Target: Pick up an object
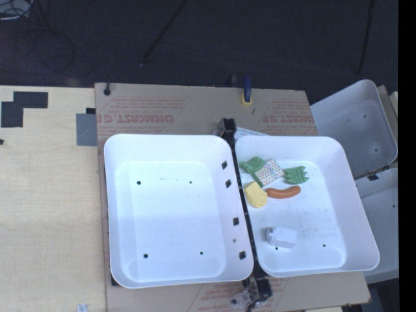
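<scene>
Camera view | sausage (pixel 283 192) in right bin (pixel 354 194) | long axis left-right, slightly tilted

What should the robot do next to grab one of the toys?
Probably reach in over the right white bin and come down above the small white block. It lies alone in the near part of that bin, while the green leafy pieces, orange sausage-shaped toy and yellow toy crowd together.

Dark floor (pixel 195 31); pale wooden bench (pixel 45 207)
</scene>
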`<state>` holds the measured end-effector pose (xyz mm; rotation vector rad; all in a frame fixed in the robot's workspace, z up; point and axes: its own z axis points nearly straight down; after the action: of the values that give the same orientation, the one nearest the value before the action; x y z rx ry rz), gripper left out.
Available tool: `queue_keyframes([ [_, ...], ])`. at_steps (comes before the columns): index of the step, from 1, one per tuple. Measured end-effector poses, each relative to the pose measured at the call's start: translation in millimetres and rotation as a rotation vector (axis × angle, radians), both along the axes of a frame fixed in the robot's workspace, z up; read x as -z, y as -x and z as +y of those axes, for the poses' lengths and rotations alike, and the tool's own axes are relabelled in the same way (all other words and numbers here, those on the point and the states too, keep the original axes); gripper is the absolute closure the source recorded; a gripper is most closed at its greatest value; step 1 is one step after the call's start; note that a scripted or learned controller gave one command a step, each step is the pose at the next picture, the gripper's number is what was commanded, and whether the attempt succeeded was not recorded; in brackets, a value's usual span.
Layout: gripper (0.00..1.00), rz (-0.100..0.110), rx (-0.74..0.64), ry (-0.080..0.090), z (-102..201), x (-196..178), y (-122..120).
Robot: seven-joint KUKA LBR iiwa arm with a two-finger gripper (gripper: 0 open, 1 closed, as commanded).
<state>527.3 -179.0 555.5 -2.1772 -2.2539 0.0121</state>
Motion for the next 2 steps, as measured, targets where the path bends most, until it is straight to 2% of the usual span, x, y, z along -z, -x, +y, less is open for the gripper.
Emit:
queue_keyframes([
  [2, 1.0, 0.004, -0.014, -0.001, 2.8, -18.6, -2.2],
])
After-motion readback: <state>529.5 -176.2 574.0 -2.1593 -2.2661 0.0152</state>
